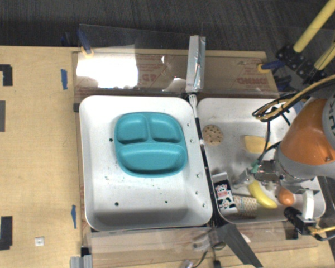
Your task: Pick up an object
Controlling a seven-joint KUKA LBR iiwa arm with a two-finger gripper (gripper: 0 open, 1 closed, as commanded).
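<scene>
The grey arm with its orange band reaches in from 3 o'clock, and its gripper (266,175) hangs low over the right white plastic bin (234,111); whether it is spread or closed cannot be told. Just beside it, at 6 o'clock, lies a curved yellow banana (262,195), with a small orange ball (286,196) close by. A round speckled cookie (212,133), a pale yellow wedge (255,144) and a printed carton (225,192) crowd the same bin. The left bin (95,149) carries a smooth teal divided plate (151,144).
</scene>
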